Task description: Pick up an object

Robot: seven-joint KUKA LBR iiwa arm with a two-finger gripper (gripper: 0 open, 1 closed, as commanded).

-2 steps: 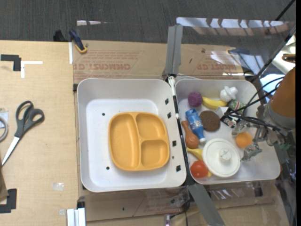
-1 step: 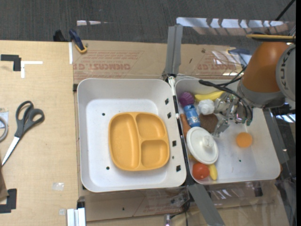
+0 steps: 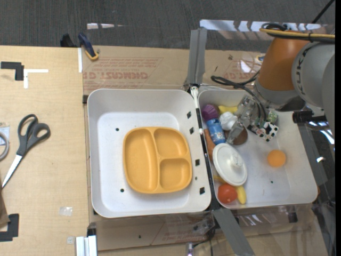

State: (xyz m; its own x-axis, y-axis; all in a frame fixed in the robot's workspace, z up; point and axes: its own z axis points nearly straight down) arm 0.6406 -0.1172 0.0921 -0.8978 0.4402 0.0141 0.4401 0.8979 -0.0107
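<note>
The right bin (image 3: 287,188) holds several small objects. An orange ball (image 3: 276,158) lies alone toward its right side. A white round lid (image 3: 230,164), a red tomato (image 3: 227,193) and a yellow piece (image 3: 241,196) sit along its left wall. At the back left are a purple item (image 3: 210,111), a blue bottle (image 3: 214,128), a white ball (image 3: 228,120) and a brown round piece (image 3: 239,137). My gripper (image 3: 248,116) hangs low over the back of this bin, just right of the white ball and above the brown piece. A black-and-white toy (image 3: 269,130) lies to its right.
The left bin (image 3: 101,143) carries a yellow divided plate (image 3: 157,159). Scissors (image 3: 25,138) lie on the wooden bench at far left. A blue and yellow clamp (image 3: 88,47) sits behind the left bin. The arm's orange band (image 3: 279,63) looms over the right bin's back edge.
</note>
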